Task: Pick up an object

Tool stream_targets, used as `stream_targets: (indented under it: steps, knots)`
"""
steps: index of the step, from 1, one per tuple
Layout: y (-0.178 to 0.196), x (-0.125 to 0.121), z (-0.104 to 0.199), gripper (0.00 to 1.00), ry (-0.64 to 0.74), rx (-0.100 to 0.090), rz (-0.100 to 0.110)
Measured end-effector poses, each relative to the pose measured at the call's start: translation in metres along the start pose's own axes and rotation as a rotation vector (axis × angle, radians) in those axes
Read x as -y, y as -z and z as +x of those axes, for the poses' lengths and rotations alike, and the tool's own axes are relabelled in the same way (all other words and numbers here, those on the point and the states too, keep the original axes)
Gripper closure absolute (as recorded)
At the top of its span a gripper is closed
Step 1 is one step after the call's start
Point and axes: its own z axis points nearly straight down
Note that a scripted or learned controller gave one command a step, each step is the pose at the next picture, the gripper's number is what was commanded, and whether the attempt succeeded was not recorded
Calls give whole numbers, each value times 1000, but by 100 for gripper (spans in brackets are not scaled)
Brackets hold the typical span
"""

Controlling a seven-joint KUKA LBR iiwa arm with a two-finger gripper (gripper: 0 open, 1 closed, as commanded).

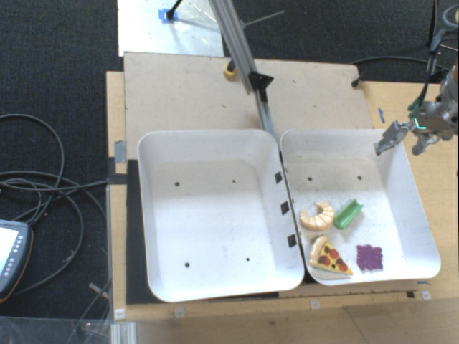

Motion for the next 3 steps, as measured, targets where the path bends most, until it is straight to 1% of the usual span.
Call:
stream_targets:
  steps: [1,3]
  knots:
    - [2,0,0,0,1,1,-3]
    - [-83,-7,5,0,-2,0,1]
